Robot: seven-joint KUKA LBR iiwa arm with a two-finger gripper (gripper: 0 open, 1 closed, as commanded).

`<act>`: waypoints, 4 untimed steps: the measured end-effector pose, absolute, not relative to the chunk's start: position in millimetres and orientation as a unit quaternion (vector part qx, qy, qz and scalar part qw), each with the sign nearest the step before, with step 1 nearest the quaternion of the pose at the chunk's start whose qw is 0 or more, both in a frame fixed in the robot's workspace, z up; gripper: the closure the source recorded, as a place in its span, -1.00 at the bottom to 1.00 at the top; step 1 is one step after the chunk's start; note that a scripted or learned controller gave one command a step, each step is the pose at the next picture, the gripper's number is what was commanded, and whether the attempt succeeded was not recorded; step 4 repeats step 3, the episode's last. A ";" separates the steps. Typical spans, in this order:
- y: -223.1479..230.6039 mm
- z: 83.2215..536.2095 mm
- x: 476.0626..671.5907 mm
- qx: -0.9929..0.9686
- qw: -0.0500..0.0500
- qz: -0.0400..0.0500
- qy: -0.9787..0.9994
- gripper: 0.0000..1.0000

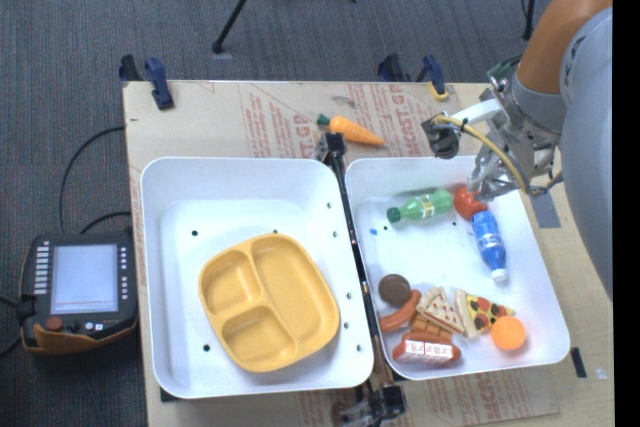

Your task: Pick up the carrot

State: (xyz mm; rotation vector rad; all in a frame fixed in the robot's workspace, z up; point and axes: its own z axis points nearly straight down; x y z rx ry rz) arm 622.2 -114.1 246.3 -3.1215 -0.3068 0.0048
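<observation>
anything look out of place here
Yes: the carrot lies outside both bins, on the bare board behind them, near the clamp between the two. The other toy food sits in the right bin. The gripper hovers over that bin's far corner, away from the carrot.

The desk [250, 115] looks like matt printed cardboard or board, while both bins [170, 215] are smooth white plastic with a slight sheen. The yellow tray [268, 302] is matt plastic, the carrot [355, 129] a smooth orange toy, and the floor [70, 15] is rough grey carpet.
</observation>
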 end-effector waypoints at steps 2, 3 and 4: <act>-123.0 257.8 611.4 -0.995 0.003 0.003 -0.101 1.00; -196.8 294.7 619.8 -0.994 0.001 0.000 -0.107 1.00; -196.8 294.7 619.8 -0.994 0.001 0.000 -0.107 1.00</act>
